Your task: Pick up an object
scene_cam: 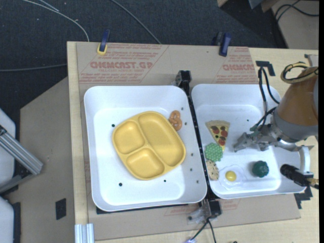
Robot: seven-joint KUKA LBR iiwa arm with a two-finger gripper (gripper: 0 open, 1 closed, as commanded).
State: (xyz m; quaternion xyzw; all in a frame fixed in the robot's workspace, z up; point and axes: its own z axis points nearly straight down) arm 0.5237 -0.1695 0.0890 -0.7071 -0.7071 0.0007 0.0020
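Note:
My gripper (244, 142) hangs over the middle of the right bin (243, 96), reaching in from the right, open with nothing between its fingers. Just left of it lies a pizza slice (218, 131), and below that a green leafy piece (214, 151). A fried egg (231, 176) and a dark green round object (260, 169) lie near the bin's front, below the gripper. A speckled cookie (213, 170) rests against the bin's left wall.
The left bin (101, 110) holds a yellow divided plate (148, 144) and a small pretzel (175, 119) at the plate's upper right. Black clamps (183, 78) sit where the bins meet. Cables run along the right bin's far right side.

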